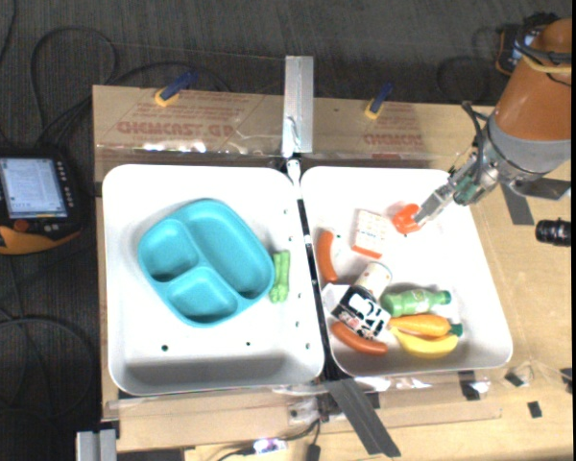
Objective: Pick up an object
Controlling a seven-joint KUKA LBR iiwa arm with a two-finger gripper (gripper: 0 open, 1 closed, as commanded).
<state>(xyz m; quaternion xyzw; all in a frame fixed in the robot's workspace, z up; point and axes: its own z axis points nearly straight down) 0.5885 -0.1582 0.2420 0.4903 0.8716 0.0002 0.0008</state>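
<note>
My gripper reaches into the right bin from the upper right, near the bin's far side. A small orange-red object sits right at the gripper's tip, touching or nearly touching it. I cannot make out whether it is gripped. Just left of it lies a white carton with orange print.
The right bin also holds an orange sausage-shaped toy, a black-and-white can, a green bottle, a yellow banana and a red piece. In the left bin are a blue divided plate and a green piece.
</note>
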